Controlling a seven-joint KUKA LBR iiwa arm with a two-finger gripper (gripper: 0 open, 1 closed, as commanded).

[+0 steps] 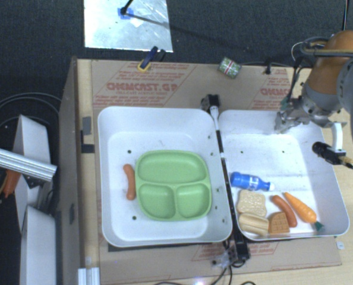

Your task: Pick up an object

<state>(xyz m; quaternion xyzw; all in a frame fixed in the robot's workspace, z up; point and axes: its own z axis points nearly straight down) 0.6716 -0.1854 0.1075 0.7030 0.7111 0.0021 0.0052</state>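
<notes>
The gripper (287,119) hangs over the right bin's (328,177) far edge, apart from the food; whether it is open cannot be told. The blue bottle (250,181), carrot (301,207) and crackers (251,202) lie along the near side.

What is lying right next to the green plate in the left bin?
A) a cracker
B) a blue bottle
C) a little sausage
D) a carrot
C: a little sausage lies just left of the green plate in the left bin, while the blue bottle, carrot and cracker are all in the right bin.
</notes>
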